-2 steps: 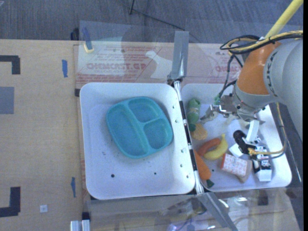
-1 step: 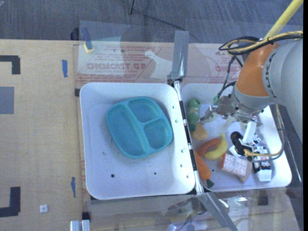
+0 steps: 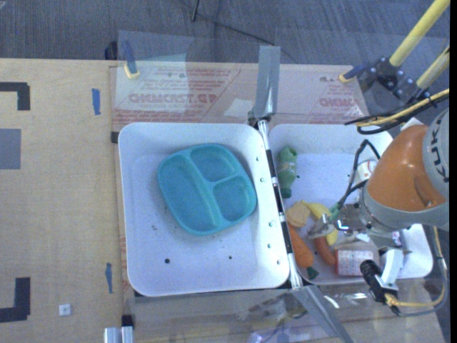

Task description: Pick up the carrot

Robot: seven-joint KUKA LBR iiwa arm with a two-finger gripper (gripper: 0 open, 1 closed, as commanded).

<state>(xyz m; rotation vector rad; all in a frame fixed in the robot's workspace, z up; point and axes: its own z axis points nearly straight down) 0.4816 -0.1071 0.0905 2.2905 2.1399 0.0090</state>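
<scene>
- Reaching into the right bin (image 3: 314, 159), the gripper (image 3: 330, 225) hangs just above the pile; its grip state cannot be told.
- Carrot (image 3: 300, 248) lies against the divider; next, descend accurately.

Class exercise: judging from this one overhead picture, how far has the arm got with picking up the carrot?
Done: the claw is down in the right bin, among the toy food. In hand: nothing visibly gripped. Left: the carrot lies by the bin's left wall, needing to be grasped and lifted.

The scene is evenly and brightly lit. Soft shadows are cast under the blue tray (image 3: 207, 189); fine detail around it is slightly blurred throughout.
</scene>
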